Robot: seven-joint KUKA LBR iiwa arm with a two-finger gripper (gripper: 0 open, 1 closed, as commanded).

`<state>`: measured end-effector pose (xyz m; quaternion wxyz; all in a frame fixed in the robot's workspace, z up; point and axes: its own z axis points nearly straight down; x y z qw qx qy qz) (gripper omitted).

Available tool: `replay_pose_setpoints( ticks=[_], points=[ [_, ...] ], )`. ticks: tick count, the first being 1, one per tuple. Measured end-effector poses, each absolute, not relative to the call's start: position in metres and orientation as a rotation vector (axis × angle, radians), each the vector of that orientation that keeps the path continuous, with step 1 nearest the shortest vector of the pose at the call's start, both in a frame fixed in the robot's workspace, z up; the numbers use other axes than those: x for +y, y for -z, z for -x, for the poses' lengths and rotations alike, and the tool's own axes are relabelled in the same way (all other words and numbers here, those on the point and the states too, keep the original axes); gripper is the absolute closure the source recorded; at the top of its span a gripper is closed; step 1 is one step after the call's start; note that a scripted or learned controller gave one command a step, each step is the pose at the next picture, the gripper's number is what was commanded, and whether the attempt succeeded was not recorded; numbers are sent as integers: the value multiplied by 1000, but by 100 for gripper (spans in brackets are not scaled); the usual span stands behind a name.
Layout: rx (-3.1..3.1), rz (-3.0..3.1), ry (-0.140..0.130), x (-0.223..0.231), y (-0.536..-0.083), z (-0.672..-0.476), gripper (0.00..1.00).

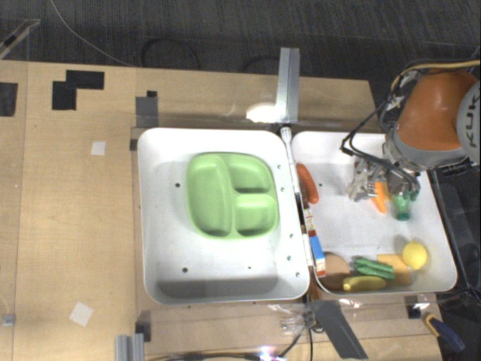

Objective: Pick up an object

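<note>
Fingertips of the gripper point(382, 189) down in the right bin point(338, 216), in its far right part, with a small orange piece point(380, 198) right at the tips and a green piece point(403, 204) just beside. Cannot tell whether open or closed, or whether the orange piece is actually pinched: too small and too cluttered there, though probably touching at least. Judged from that: reach made, tool at bin level, grasp unconfirmed, lift not yet done.

Further out in the same bin: an orange-red sausage-like item point(307, 183) against the left wall, a yellow lemon-like ball point(414, 255) near the front right corner, a green bean-like toy point(373, 268) and a yellow banana-like one point(364, 283) along the front wall. All well apart from the tips, so little crowding around the pick.

Left bin point(161, 201) holding a green divided tray point(230, 195), flat, in its middle. Both bins side by side, touching along a centre divider, on a pale wooden bench point(68, 224) with black markers near its far left. Dark carpet point(188, 13) beyond.
</note>
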<state>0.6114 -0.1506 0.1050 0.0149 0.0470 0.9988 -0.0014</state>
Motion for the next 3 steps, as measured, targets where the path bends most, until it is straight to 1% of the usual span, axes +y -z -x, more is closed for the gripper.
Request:
replay_pose_setpoints(
  ticks=[1,2,3],
  points=[
    [3099,-379,-1,-125,-225,-669,100],
    [3124,-170,4,-182,-245,-663,100],
    [3125,-166,2,-180,-244,-664,0]
  ],
)
